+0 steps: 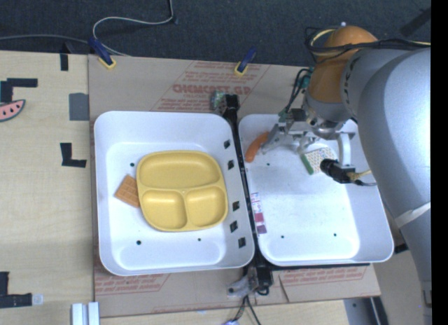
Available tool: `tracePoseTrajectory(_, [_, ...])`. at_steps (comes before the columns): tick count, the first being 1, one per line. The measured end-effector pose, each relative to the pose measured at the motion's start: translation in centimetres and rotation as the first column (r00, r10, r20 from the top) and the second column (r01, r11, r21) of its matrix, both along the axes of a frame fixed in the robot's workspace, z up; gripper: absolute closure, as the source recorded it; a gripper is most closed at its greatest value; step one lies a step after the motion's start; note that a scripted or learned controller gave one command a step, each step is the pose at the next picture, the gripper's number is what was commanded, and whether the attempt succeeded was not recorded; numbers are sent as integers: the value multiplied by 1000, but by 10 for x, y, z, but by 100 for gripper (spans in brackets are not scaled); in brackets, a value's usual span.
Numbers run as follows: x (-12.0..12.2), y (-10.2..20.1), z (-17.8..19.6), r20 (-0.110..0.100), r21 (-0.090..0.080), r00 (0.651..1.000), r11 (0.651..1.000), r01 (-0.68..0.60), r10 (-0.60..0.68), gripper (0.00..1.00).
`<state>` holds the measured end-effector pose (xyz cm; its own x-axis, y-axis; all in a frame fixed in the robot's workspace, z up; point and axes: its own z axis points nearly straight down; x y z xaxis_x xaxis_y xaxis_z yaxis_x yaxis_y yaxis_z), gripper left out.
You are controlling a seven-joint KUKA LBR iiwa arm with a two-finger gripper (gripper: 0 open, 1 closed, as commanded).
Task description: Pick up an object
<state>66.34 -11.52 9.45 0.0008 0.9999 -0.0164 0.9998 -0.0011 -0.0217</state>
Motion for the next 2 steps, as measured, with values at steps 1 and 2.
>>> tracePoseTrajectory(1, [1,3,9,4,6,1000,1000,-1,1,100])
tracePoseTrajectory(2, [1,3,9,4,5,1000,1000,-1,1,0])
